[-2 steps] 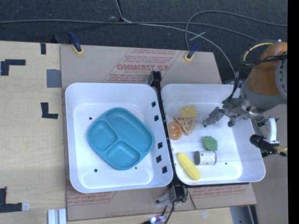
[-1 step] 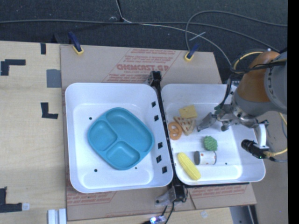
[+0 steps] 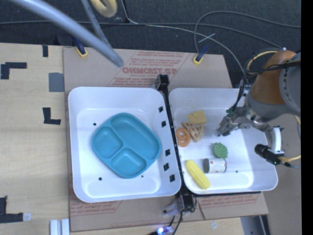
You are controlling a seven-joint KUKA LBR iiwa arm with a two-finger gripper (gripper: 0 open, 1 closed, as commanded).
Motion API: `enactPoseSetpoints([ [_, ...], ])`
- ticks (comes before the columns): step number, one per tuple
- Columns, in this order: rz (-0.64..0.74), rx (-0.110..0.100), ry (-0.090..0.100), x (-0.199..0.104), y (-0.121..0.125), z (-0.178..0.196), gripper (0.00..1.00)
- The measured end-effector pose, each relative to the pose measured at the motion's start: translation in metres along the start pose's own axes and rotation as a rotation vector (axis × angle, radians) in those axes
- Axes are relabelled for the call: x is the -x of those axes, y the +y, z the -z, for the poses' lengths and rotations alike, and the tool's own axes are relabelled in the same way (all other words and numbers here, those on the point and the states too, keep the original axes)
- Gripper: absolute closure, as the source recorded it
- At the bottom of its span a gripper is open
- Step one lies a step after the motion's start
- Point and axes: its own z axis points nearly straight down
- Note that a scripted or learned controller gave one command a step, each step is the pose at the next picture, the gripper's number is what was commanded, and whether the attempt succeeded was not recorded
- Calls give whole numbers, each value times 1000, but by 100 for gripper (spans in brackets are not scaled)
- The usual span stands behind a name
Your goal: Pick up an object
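Wooden bench, pale grain, with black tape marks toward its left edge. A brown cardboard sheet with red print lies on it, held at the far edge by two yellow clamps. On the cardboard sit two shallow white bins side by side, touching: left bin and right bin. Black clips join them along the shared wall.

The arm runs off the right edge, and the gripper looks too small to read.
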Motion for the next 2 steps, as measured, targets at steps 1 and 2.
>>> enactPoseSetpoints([
  [1,-2,3,0,-1,-1,41,100],
  [2,-1,7,-2,-2,9,100,100],
])
